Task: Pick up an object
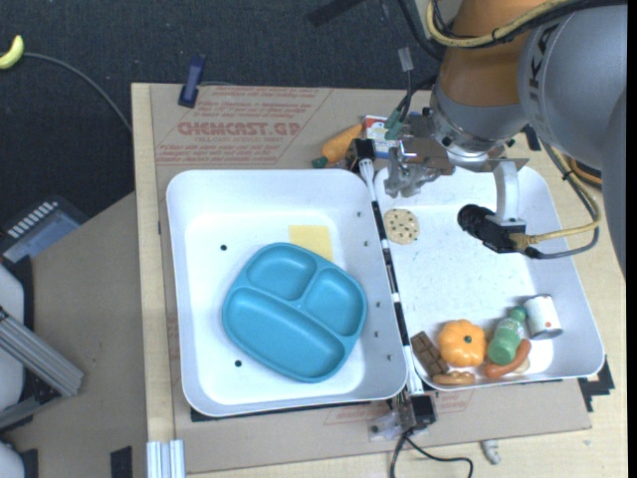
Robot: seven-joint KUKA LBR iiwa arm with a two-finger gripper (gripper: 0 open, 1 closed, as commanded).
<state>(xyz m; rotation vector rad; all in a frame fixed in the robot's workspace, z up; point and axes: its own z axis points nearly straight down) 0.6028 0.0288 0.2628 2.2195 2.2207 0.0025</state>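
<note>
Gripper (403, 180) positioned above cookie (401, 226) in the right bin (567, 267).

The cookie lies flat near the bin's left wall, just below the gripper: a round, tan disc with dark chips. It is judged light, rigid and thin; grasp across its edges. Whether the gripper is parted or closed cannot be determined; nothing is visibly held.

One fixed overhead camera, slanting down on both bins (189, 297).
</note>
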